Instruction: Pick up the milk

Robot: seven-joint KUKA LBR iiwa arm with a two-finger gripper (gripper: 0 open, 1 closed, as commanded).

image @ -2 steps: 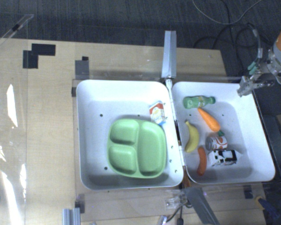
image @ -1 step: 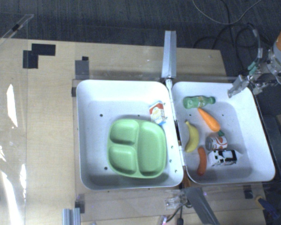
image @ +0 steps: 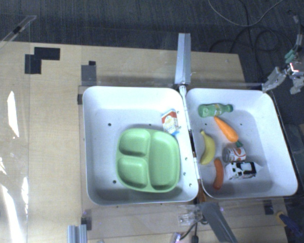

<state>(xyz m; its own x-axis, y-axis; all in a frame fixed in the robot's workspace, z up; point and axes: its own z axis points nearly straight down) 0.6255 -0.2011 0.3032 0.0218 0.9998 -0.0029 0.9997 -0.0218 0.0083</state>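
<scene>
a green plastic plate with sections (image: 148, 160) lies in the left white bin (image: 99, 135). the black and white milk carton (image: 241, 169) lies in the right white bin (image: 273, 130), beside a red sausage (image: 218, 174). the pincer (image: 292, 74) is far up right; i cannot tell if it is open.

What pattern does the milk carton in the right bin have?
The milk has black patches on white, cow-style, seen in the camera view.
</scene>
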